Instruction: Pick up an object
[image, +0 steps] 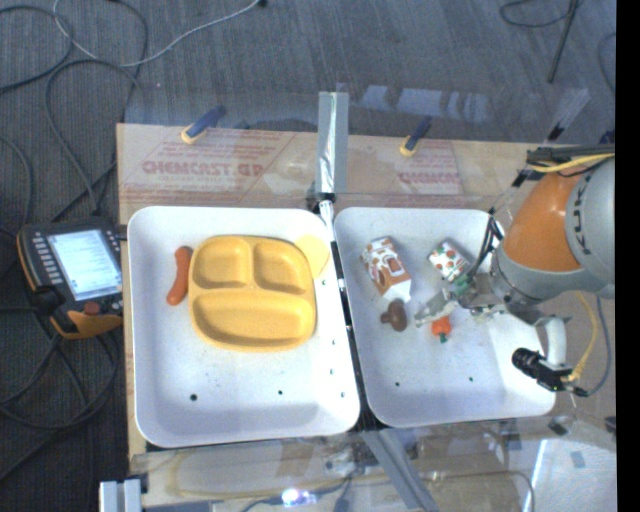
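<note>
bench (230, 160) with two white bins (160, 400)

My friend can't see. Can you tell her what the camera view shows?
A robot arm reaches from the right into the right bin, its gripper low beside a small carrot, a brown toy and two little boxes. The left bin holds a yellow tray and a hot dog.

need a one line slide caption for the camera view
KUKA arm's gripper low in the right bin near a small orange piece; yellow divided tray in the left bin.

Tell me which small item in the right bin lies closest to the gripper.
The small orange piece, just under the gripper. The brown lump and both patterned blocks lie farther off.
</note>
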